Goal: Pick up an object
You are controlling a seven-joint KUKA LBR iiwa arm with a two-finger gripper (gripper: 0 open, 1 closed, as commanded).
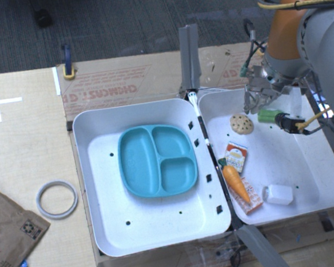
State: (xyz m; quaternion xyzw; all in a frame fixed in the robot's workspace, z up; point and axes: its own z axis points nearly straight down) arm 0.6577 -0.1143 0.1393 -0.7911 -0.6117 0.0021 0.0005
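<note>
End effector (252, 107) sits low over the far end of the right bin (326, 199), close to the divider side. You can't tell from this angle how wide it's open, and nothing visibly sits in it, so treat it as empty.

Closest candidate is the cookie (241, 123), just beside the end effector toward the bin's middle and apart from it. There's a small green piece (268, 114) on the other side; can't tell if it's loose or what it is.

My read is the approach step, with no grasp made yet. The next move needs a short sideways shift to centre over the cookie, then a drop. It's flat and round, so expect it to slip.

The rest of the right bin:
- A small carton (235, 158) sits mid-bin.
- A carrot (236, 184) lies along the divider edge.
- A white block (280, 194) is near the front edge.

The left bin (92, 172) holds a teal divided plate (158, 160) at its centre.

On the bench (20, 151) you've got a tape ring (56, 198) by the left bin's outer edge and a brown box (8, 237) at the front-left corner. Printed cardboard (123, 86) lies behind the bins. Beyond that is dark floor.
</note>
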